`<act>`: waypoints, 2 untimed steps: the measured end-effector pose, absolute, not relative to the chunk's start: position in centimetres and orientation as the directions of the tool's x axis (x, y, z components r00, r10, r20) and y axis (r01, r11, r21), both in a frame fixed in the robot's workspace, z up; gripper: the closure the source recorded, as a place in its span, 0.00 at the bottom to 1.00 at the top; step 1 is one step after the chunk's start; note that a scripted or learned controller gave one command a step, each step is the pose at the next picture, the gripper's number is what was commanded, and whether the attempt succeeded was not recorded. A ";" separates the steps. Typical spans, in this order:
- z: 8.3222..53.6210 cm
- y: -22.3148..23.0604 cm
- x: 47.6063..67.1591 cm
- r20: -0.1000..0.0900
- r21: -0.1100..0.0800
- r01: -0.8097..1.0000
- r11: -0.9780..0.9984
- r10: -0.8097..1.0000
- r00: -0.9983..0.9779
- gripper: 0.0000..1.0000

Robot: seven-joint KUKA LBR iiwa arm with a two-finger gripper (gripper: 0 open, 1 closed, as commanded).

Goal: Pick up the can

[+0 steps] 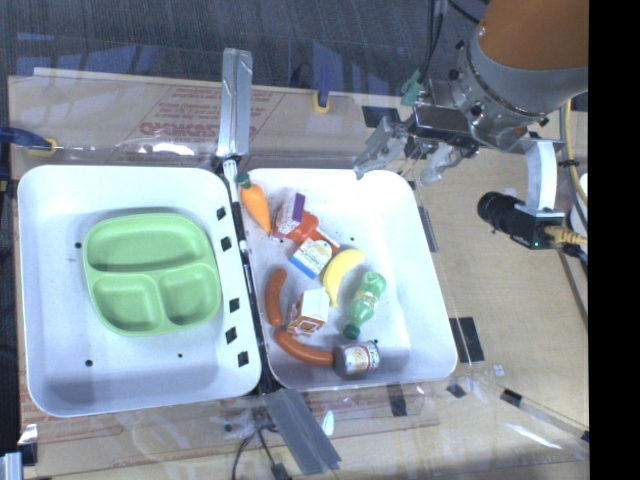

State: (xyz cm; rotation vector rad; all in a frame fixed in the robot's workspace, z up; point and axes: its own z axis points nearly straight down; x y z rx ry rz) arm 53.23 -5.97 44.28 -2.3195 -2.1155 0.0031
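Note:
The can [357, 358] is a small metallic cylinder lying on its side at the front edge of the right bin [420, 268], beside a sausage. My gripper [405, 161] hangs above the bin's back right corner, far from the can. Its fingers [375, 153] are spread apart with nothing between them.
The right bin also holds a carrot [256, 204], a banana [342, 271], a green bottle [365, 302], two sausages [276, 298], and small cartons [310, 310]. A green divided plate [152, 271] lies in the left bin [50, 368]. A metal divider [236, 108] stands between the bins at the back.

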 end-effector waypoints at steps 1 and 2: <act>44.2 0.1 48.5 0.000 -0.003 0.998 -0.068 0.998 0.068 0.00; 44.2 -1.6 47.7 -0.002 -0.006 0.987 -0.160 0.987 0.160 0.00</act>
